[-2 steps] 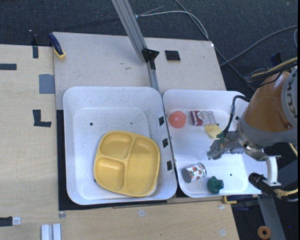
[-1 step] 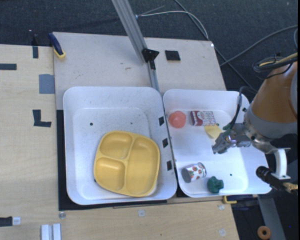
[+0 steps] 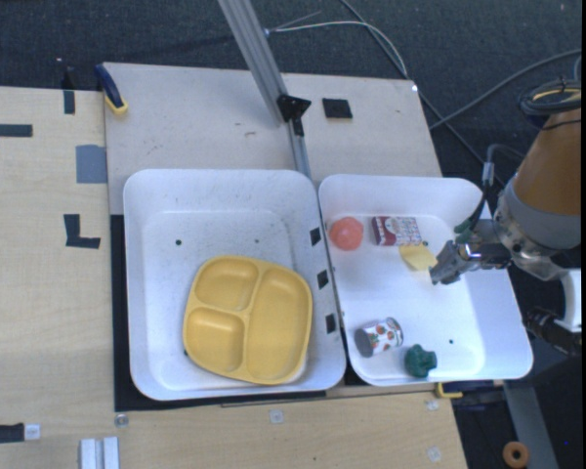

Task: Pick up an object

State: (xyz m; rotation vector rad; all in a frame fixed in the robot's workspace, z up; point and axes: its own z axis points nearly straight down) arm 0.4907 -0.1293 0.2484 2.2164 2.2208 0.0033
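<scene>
The right bin (image 3: 488, 306) holds a red ball (image 3: 347, 234) at its upper left, a red and white packet (image 3: 396, 230) beside it, a small yellow object (image 3: 418, 256), a white can with red print (image 3: 379, 336) lying near the front, and a green toy (image 3: 420, 361) at the front. My gripper (image 3: 445, 270) hangs over the right half of this bin, just right of the yellow object and close to it. Nothing shows between its fingers.
The left bin (image 3: 156, 213) holds a yellow divided plate (image 3: 249, 319). A metal pole (image 3: 259, 47) slants up from between the bins. A blue and yellow clamp (image 3: 110, 90) sits at the bench's back left corner.
</scene>
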